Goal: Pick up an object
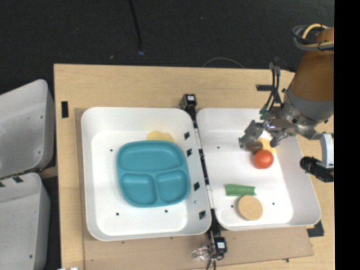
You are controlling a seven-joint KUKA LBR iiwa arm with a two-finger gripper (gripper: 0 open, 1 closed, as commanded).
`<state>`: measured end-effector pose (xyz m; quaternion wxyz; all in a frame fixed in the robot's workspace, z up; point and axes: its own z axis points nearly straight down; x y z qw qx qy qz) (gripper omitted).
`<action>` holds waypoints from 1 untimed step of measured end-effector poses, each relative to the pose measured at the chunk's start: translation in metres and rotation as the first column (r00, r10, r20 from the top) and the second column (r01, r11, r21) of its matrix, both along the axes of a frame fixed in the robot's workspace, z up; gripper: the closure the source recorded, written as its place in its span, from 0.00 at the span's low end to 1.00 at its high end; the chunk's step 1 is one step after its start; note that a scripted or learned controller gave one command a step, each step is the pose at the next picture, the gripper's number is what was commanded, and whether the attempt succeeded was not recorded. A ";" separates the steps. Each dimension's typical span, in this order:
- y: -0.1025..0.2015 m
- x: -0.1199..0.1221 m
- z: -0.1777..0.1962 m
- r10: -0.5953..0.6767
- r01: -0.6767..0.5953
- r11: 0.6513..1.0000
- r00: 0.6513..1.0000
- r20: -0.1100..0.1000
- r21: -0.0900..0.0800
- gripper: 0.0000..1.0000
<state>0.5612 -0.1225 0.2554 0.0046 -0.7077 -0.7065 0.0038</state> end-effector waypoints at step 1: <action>0.000 0.002 0.007 0.003 -0.003 1.000 1.000 0.013 -0.002 0.00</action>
